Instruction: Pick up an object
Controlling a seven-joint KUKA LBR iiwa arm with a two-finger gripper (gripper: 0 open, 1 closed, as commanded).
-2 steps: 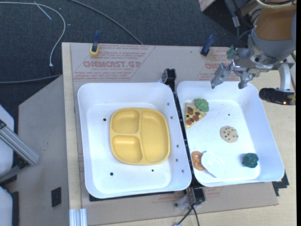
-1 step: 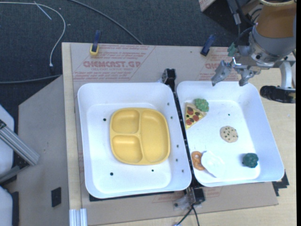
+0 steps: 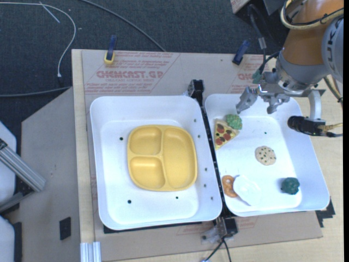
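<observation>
- Left bin [image 3: 103, 162]: yellow divided plate [image 3: 162, 157], untouched.
- Right bin [image 3: 311, 146], far-left corner: pizza slice [image 3: 223, 133], long axis slanting near-left, tip pointing there; green broccoli [image 3: 233, 121] touching its far end.
- Gripper [image 3: 257, 101] hovers just far-right of it, fingers spread, holding nothing.
- Risk: crowded pair by the bin wall; fingers may snag both or slip off.

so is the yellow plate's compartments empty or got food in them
Empty: the yellow plate shows three bare compartments in the left bin.

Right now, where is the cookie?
The cookie lies flat in the right bin, near its middle. The pizza slice is to its left in the camera view, and the dark green broccoli lies nearer the bin's front right corner.
</observation>
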